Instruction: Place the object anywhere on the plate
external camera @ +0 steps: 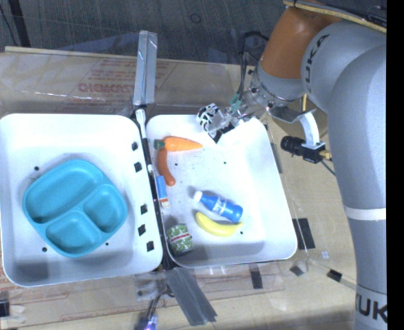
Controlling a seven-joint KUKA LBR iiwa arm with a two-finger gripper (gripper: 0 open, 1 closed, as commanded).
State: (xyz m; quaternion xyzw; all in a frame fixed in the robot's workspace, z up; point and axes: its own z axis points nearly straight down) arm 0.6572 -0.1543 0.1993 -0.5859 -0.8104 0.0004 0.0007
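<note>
A blue three-compartment plate (74,207) lies in the left bin (23,133) with nothing on it. My gripper (221,124) hangs over the far edge of the right bin (267,184). A small black-and-white spotted object (206,115) sits right at its tip, on the left side. Whether the object is held is unclear. In the right bin lie an orange carrot (182,144), a second orange piece (164,167), a blue bottle (219,206), a yellow banana (217,225) and a green can (180,238).
A grey divider strip (145,67) runs between the bins from the far side. A thin pen-like item (162,195) lies along the right bin's left wall. The arm's grey body (353,115) fills the right side, above the bench.
</note>
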